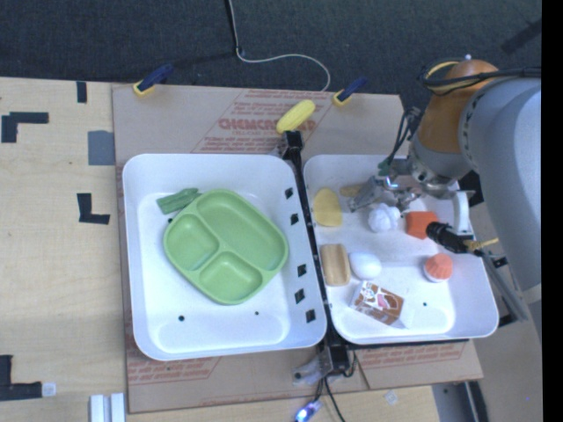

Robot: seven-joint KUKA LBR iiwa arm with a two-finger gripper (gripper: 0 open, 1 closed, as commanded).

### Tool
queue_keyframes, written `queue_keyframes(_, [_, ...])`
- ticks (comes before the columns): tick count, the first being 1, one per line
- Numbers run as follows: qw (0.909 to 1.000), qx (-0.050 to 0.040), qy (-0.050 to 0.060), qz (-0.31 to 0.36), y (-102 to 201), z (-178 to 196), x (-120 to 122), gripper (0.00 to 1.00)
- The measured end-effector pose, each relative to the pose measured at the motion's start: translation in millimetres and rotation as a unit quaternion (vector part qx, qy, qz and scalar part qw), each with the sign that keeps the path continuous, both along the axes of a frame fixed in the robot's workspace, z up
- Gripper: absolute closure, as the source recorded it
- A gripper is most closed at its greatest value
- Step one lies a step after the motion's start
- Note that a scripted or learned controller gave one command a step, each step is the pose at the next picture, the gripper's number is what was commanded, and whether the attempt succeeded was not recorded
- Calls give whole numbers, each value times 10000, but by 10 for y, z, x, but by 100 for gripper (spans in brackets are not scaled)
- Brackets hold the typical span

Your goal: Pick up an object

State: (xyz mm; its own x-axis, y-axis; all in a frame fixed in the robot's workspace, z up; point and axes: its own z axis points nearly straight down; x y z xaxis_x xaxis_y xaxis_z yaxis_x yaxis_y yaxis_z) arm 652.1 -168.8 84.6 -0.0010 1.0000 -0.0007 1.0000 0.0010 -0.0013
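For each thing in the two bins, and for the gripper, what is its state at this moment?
green divided plate: flat in left bin, upright, nothing in its compartments
green piece: lying at plate's upper left edge
gripper: low in right bin, above white ball
printed packet: lying flat
tan block: lying flat

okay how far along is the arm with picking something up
Done: the gripper has reached into the right bin, low beside a white ball. In hand: nothing visibly between its fingers. Left: grasping and lifting; the ball lies in the bin.
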Motion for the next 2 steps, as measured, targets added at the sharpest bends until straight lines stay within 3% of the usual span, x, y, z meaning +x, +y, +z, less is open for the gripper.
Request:
queue_keyframes(1, [10000,-9,-4,-22,-533,8,-463,0])
queue_keyframes(2, [10000,-37,-92,4,-558,3015,-463,0])
